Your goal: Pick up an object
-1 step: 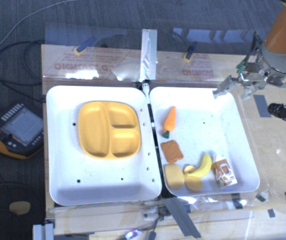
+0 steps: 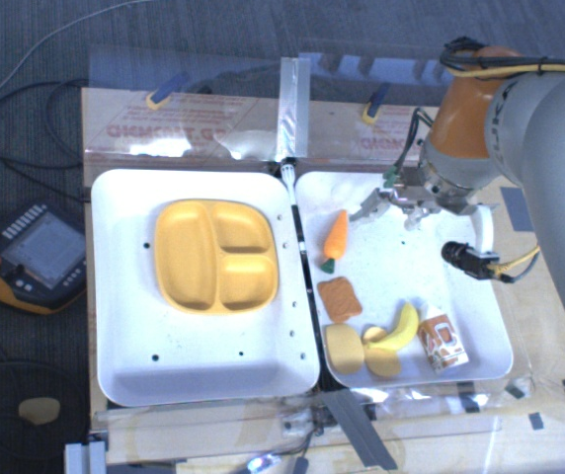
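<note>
The yellow toy banana (image 2: 397,328) lies on a round tan piece (image 2: 382,360) and hides its top. Just right of the banana, the print on the small orange-and-white carton (image 2: 442,341) is too small to read.

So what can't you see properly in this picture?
- Claw: too small and pale against the white right bin to tell if it is open or shut.
- Small carton: its print is too tiny to read.
- Pale food pieces: partly covered by the banana, so their shapes are unclear.
</note>
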Tool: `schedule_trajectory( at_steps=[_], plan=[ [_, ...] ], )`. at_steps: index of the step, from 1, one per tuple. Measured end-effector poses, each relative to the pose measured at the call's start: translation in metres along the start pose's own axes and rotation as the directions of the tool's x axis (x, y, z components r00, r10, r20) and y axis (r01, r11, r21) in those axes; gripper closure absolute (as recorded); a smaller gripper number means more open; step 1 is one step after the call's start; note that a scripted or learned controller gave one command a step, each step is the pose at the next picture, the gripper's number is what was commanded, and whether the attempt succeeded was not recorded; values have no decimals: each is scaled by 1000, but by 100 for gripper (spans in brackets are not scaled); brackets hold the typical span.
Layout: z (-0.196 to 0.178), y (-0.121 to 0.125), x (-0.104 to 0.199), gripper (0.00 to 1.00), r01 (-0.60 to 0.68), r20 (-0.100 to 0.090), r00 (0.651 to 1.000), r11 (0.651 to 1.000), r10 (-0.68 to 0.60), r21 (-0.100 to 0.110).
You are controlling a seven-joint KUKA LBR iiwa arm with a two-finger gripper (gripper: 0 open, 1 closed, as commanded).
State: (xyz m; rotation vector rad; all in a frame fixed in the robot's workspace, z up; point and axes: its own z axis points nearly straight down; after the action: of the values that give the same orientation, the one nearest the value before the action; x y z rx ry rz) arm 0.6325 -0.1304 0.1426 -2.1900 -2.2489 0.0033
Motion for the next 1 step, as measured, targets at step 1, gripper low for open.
schedule_trajectory(
  at_steps=[1],
  plan=[
    [54, 25, 34, 0, 184, 7, 983, 983, -184, -8]
  ],
)
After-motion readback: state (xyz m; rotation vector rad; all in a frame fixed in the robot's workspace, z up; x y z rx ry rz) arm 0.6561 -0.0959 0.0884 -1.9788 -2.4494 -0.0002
